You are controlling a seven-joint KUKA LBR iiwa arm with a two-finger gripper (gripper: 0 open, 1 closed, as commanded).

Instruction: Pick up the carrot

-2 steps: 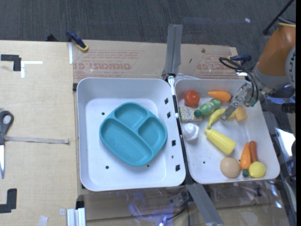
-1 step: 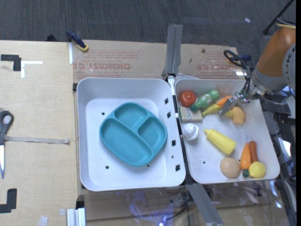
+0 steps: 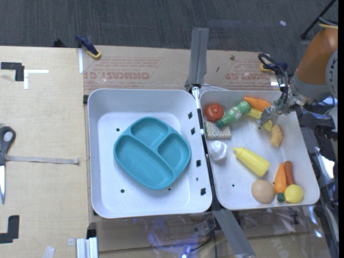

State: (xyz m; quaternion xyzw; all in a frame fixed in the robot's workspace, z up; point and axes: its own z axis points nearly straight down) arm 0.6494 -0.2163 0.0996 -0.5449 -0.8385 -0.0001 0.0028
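Observation:
The carrot (image 3: 279, 178) is orange with a small green end and lies in the near right corner of the right bin (image 3: 236, 195). A red sausage (image 3: 289, 171) lies along its right side and a yellow lemon (image 3: 294, 193) sits just below. My gripper (image 3: 267, 118) hangs low over the far right part of the same bin, well behind the carrot. It is next to an orange piece (image 3: 257, 103) and a tan bread-like piece (image 3: 276, 136). Nothing shows held in it.
The right bin also holds a tomato (image 3: 214, 111), a green bottle (image 3: 235, 113), a yellow squeeze bottle (image 3: 251, 160), an egg (image 3: 263, 191), a speckled block (image 3: 217, 131) and a white item (image 3: 217, 150). A blue divided plate (image 3: 152, 152) lies in the left bin (image 3: 99, 144).

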